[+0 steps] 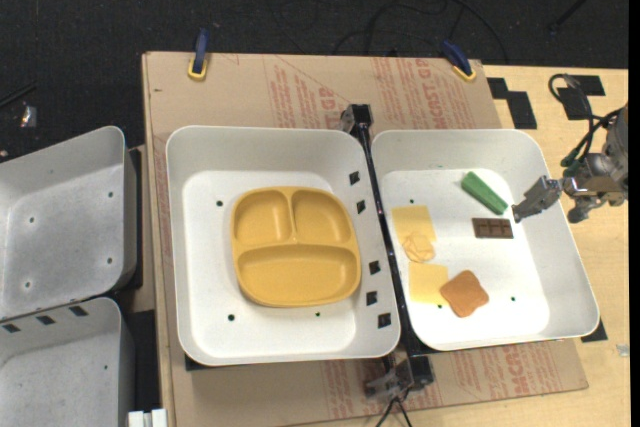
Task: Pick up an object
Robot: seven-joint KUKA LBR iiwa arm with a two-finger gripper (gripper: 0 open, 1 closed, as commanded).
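At the right edge of the frame, the hand (553, 196) hangs over the right bin's (560, 300) rim with fingers apart and holding nothing, near a green block (484, 192) and brown square (492, 229), while a yellow divided plate (296, 246) fills the left bin (200, 315).

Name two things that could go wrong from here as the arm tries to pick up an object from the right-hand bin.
1. The brown square and the yellow slices lie flat on the floor of the right bin, so fingers may slide over them.
2. The gripper sits at the bin's right rim beside the green block; a low approach could hit the rim or nudge the block away.
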